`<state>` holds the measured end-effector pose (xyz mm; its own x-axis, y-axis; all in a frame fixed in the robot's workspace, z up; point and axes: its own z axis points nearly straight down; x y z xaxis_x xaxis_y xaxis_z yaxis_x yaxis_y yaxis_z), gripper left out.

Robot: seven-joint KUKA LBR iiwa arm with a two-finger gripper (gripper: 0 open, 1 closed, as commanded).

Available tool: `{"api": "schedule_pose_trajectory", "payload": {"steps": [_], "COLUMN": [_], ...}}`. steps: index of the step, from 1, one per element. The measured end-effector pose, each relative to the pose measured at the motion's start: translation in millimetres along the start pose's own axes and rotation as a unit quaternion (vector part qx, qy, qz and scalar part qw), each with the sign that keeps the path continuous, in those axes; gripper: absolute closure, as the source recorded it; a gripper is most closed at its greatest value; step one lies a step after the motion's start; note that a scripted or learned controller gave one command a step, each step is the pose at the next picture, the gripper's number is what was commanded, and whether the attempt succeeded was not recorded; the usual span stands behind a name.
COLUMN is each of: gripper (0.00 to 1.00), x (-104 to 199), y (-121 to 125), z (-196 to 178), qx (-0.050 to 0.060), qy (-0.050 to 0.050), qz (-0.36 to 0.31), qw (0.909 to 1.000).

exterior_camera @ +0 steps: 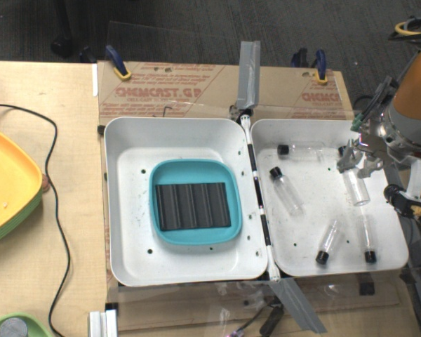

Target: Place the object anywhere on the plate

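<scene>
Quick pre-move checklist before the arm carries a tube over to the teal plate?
1. Gripper over the right bin: ok.
2. Clear tube seated between the jaws: cannot tell; its upper end sits at them, but the grip is unclear.
3. Teal plate flat in the left bin: ok.
4. Plate's dark ribbed centre free for a drop: ok.
5. Other tubes, such as the black-capped tube, lying apart from the gripper: ok.
</scene>
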<state>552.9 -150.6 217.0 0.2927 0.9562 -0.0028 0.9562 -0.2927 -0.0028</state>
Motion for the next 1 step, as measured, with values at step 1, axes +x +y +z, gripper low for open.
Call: {"api": "schedule_pose_trajectory", "payload": {"steps": [1], "gripper": [0.0], "x": [0.0], "y": [0.0], "z": [-0.1], "qx": [0.0], "qy": [0.0], "qz": [0.0], "qw": [1.0]}}
